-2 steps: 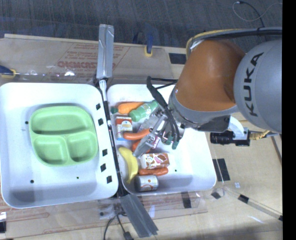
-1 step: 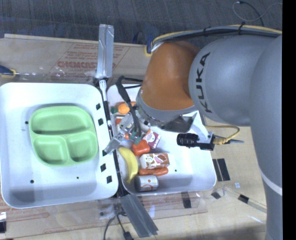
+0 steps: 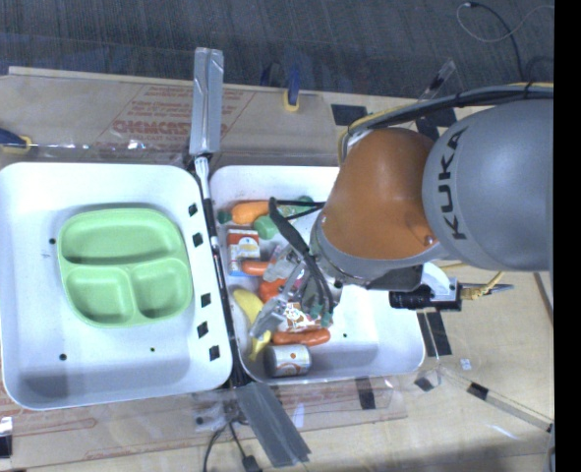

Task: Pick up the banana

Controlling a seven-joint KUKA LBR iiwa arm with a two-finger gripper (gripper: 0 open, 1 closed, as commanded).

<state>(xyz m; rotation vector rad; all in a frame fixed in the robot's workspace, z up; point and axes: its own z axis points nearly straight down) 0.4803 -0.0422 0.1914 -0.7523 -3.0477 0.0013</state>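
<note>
Yellow and curved, the banana (image 3: 250, 312) is lying in the right bin (image 3: 400, 347), close to its left wall, with one end pointing down toward a small can (image 3: 288, 360). A long red-orange thing like a sausage (image 3: 300, 338) is lying just beside it. More little food toys are sitting in a pile above them, and they are too jumbled to name. The left bin (image 3: 25, 293) is holding a smooth green tray (image 3: 126, 265) with three dips in it. The big arm (image 3: 437, 200), shiny grey with a round orange band, is reaching in from the right and bending down over the pile. Its gripper (image 3: 298, 293) is hanging just right of the banana. I cannot tell how the claw stands.
</note>
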